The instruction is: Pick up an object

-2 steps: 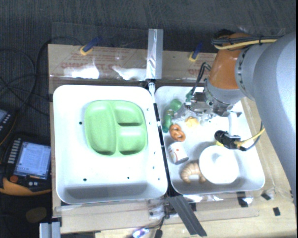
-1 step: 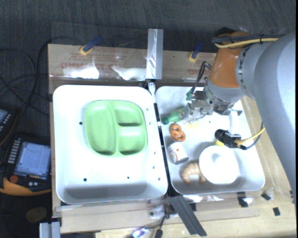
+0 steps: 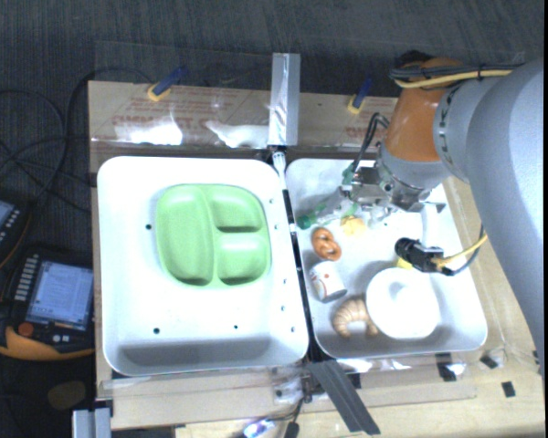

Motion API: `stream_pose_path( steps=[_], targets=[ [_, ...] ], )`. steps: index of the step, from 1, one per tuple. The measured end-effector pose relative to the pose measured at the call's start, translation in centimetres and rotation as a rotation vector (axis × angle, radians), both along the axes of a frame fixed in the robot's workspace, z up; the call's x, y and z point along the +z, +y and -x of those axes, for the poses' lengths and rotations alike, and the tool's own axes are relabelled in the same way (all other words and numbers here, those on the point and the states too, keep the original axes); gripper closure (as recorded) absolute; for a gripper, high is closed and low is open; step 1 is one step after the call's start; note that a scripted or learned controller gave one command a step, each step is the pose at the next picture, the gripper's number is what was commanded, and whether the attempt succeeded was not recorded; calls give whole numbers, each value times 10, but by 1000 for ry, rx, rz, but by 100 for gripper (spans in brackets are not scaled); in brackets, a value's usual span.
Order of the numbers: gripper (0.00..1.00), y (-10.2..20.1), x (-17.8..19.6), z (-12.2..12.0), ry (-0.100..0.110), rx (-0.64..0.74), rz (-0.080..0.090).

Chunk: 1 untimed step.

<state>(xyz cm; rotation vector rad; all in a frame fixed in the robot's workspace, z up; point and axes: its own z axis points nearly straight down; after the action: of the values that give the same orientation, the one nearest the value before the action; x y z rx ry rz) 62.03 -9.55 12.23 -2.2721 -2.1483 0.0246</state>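
Pretzel [image 3: 325, 242], small, glazed orange-brown and twisted, lay in the right bin [image 3: 466, 322] just below the hand [image 3: 365, 192], beside a white cup [image 3: 328, 281]; no writing was legible

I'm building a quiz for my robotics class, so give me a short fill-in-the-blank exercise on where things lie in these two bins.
1. The green divided plate lies in the ____ bin.
2. The croissant touches the white ____ beside it.
3. The pretzel lies in the same bin as the gripper, the ____ one.
4. The plate has ____ compartments.

Missing words: left; bowl; right; three
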Motion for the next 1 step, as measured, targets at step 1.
stream_pose_path(
  steps=[1],
  targets=[
    [0, -3, -34, 2, -27, -53, 3]
  ],
)
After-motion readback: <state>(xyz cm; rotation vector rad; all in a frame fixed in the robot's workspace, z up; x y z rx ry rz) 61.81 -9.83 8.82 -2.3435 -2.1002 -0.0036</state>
